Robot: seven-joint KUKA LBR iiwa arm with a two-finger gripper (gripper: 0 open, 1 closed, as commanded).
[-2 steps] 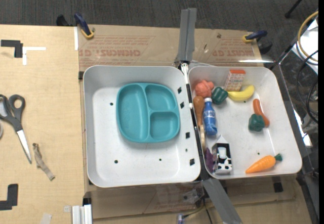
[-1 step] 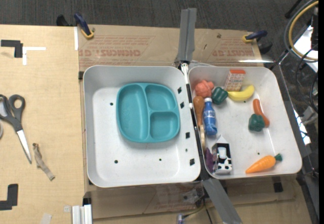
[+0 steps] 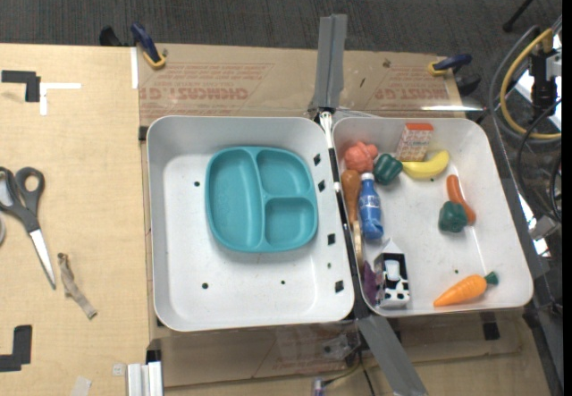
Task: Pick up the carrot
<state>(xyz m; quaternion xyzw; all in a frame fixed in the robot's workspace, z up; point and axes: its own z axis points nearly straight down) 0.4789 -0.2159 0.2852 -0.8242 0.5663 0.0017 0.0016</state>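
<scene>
Item: orange plastic carrot with green top [image 3: 465, 288], lying in the right-hand shallow white bin [image 3: 500, 198], awaiting pickup.

Carrot is resting near the bin's front right corner, long axis running roughly left to right, tip pointing left, leafy end tilting slightly up toward the right wall. A black-and-white toy carton [image 3: 393, 279] is sitting well to its left. Tool state: cannot tell. The arm's side being the right, the carrot is lying toward that approach.

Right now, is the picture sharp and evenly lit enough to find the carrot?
Camera view: even, soft light and faint shadows; the carrot reads crisp and orange against the right bin, near its front right corner; no glare on it, only slight softness overall.
</scene>
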